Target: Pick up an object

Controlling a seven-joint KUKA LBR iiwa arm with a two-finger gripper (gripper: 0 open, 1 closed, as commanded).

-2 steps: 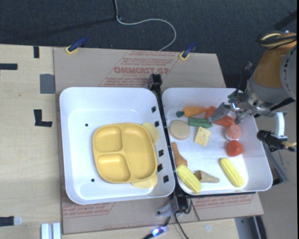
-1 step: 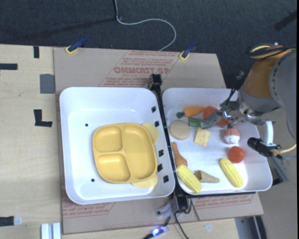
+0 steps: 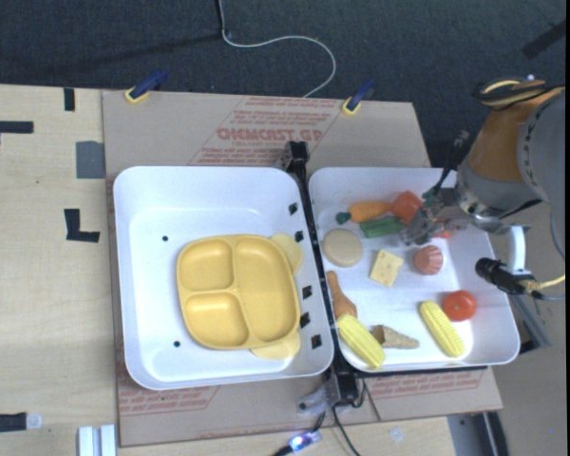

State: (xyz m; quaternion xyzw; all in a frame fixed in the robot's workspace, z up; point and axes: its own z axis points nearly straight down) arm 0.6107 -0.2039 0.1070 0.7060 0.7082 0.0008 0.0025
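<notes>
Because the tool (image 3: 426, 224), its state impossible to tell, hovered among crowded toys, it risked nudging the round pink plastic piece (image 3: 428, 258) aside.

Right bin (image 3: 410, 180), shallow and white, strewn with toy food. Near its back: an orange carrot (image 3: 369, 211) lying across, a green pepper piece (image 3: 380, 226) just in front, a red-orange piece (image 3: 407, 203) touching beside. Towards the left wall: a round beige cookie (image 3: 342, 248), a brown sausage-like piece (image 3: 340, 294) slanting down to a yellow corn cob (image 3: 360, 341). Mid-bin: a pale yellow cheese wedge (image 3: 387, 267), a pinkish-red round fruit (image 3: 428, 258) (possibly a strawberry). Front right: a red tomato (image 3: 459, 305), a second corn cob (image 3: 442, 328), a tan crumbly piece (image 3: 391, 336).
</notes>
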